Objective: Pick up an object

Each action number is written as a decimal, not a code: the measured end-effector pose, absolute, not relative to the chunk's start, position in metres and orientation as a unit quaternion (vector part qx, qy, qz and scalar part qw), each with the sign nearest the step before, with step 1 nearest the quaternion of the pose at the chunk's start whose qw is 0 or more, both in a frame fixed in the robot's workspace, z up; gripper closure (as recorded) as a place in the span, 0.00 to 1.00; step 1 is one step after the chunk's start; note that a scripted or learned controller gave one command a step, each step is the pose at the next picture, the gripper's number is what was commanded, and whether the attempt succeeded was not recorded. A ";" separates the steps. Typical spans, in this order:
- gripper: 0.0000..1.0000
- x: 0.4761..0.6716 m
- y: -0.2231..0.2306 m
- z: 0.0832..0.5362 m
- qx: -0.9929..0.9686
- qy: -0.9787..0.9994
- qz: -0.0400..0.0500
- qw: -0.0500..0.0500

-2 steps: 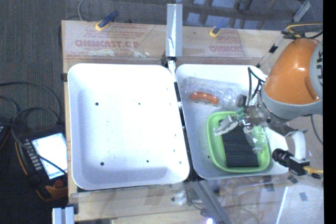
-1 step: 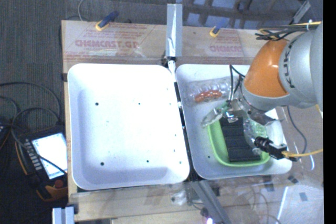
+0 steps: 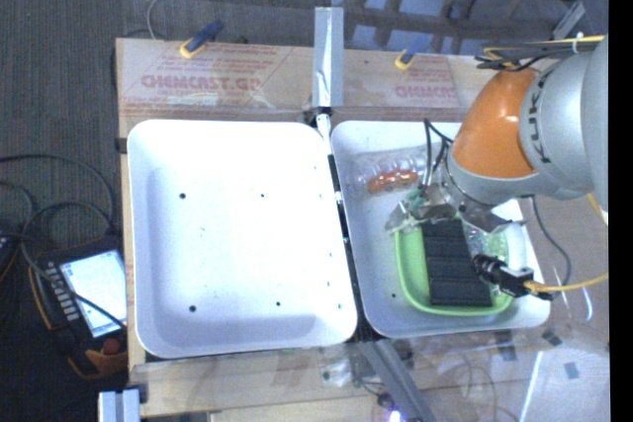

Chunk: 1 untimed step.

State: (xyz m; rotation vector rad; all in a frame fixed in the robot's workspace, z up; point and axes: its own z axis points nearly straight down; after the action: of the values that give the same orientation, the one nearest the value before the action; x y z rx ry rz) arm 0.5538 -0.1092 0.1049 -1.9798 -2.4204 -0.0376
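Reaching in from the right, the arm (image 3: 554,128) hangs low over the right bin (image 3: 371,301), its gripper (image 3: 435,203) hidden beneath the wrist; whether anything is held cannot be told. The likely step is descending to grasp. Candidates lie close: green tray (image 3: 406,277), dark slab (image 3: 455,267), orange object (image 3: 393,179).

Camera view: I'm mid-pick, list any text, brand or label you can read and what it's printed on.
"CHEMCAST" in faded red, then blurred letters, on the protective sheet behind the left bin.
A shorter red print on the sheet behind the right bin: too blurred to read.
"KU", cut off by the curve, on the grey arm.
Screen of the handheld device on the floor: too small to read.
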 end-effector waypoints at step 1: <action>1.00 0.562 -0.067 0.183 -0.656 -0.755 0.001 0.001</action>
State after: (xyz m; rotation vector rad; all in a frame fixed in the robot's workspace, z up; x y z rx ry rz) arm 0.5622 -0.0668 0.1826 -2.0590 -2.3712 0.0025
